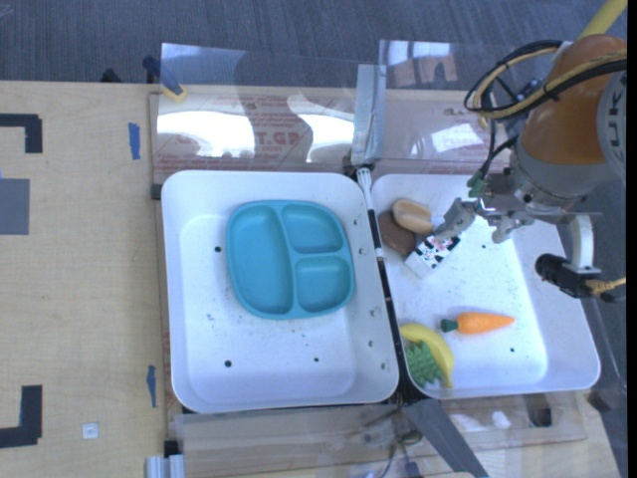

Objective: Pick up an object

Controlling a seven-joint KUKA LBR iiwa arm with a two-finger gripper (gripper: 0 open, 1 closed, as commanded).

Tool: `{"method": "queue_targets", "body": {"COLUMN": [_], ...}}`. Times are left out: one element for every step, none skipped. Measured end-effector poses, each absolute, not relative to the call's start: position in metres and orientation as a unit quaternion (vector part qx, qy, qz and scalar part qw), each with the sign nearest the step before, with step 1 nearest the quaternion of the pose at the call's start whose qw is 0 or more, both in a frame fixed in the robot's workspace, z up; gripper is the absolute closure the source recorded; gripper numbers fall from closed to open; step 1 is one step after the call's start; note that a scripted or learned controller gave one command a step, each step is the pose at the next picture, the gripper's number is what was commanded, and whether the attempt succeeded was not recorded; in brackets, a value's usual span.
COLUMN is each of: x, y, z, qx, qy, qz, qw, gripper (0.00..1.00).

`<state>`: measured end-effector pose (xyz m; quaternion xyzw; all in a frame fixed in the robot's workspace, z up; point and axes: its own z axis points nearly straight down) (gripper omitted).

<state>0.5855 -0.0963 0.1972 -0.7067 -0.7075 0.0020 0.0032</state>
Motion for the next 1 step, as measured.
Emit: {"method": "queue_targets", "body": {"x": [0.6268], "y": [-0.094], "z": [0.0994], "qx": [-0.747], "qy": [-0.665], "qz": [0.0006], "qw": [-0.001], "gripper": [0.0]}}
